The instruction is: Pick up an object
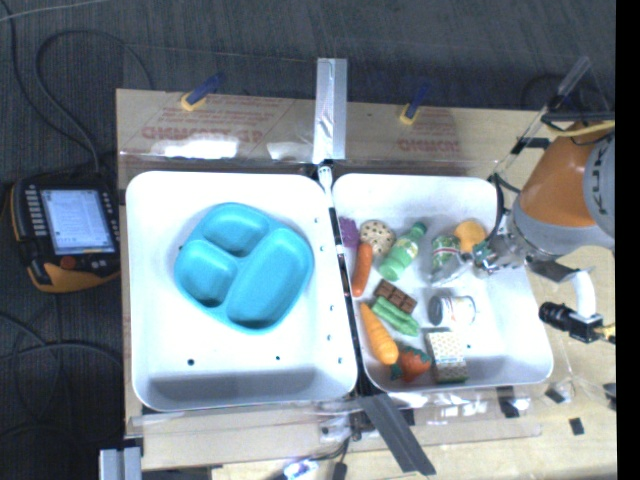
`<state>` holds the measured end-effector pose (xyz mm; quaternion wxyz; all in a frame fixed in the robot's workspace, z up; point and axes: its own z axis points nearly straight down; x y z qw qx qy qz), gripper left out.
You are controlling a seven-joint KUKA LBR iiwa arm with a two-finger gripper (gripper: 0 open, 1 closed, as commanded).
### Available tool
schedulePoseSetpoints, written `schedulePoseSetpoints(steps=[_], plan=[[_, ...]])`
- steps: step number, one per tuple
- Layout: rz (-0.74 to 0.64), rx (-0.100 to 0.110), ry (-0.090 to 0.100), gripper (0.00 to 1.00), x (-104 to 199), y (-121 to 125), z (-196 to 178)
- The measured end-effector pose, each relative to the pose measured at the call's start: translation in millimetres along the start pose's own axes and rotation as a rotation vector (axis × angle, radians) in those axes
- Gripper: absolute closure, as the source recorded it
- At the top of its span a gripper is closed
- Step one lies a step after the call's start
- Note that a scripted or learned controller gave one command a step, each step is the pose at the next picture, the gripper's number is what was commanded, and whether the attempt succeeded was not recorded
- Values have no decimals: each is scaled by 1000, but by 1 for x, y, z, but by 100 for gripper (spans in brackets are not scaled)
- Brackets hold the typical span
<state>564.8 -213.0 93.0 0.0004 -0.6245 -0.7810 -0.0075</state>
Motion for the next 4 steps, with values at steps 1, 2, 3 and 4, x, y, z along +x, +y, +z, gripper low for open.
schedulePoseSetpoints(steps=[1,2,3,4], plan=[[-51,10,-11,0,50,3,-85],[-21,9,-13,0,25,-20,0],[165,-14,-7,0,15,-39,-1],[165,-14,-14,100,13,-40,-9]])
